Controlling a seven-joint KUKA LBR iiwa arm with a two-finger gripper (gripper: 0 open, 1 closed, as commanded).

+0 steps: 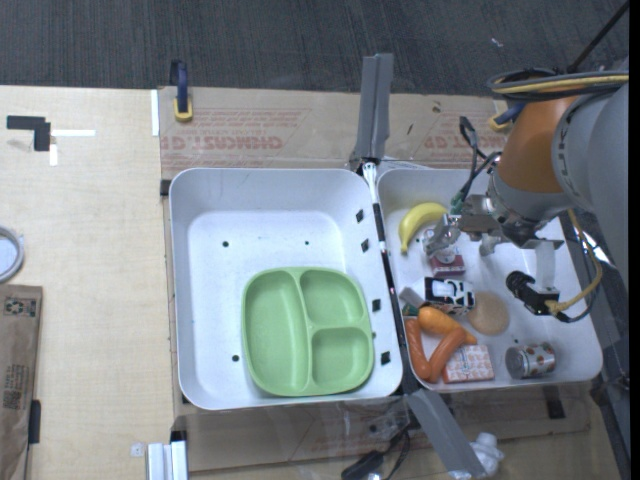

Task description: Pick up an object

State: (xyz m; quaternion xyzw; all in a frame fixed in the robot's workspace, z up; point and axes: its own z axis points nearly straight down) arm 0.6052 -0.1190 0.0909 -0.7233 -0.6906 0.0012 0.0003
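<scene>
bench (90,188): tan | left bin (200,198) | right bin (585,348) | tape roll (8,256) | blue clamp (180,90)

Grey arm (600,143) with orange band (535,148), black and yellow cables.

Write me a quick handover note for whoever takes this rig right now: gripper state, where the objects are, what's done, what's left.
Gripper: low in the right bin, just right of the banana; I see nothing between its fingers.
Right bin also holds a small red packet, a black-and-white item, carrots, a tan disc, a pink pack and a metal can.
Left bin: green divided plate.
Done: arm is over the objects.
Left: grasp one and lift.
</scene>
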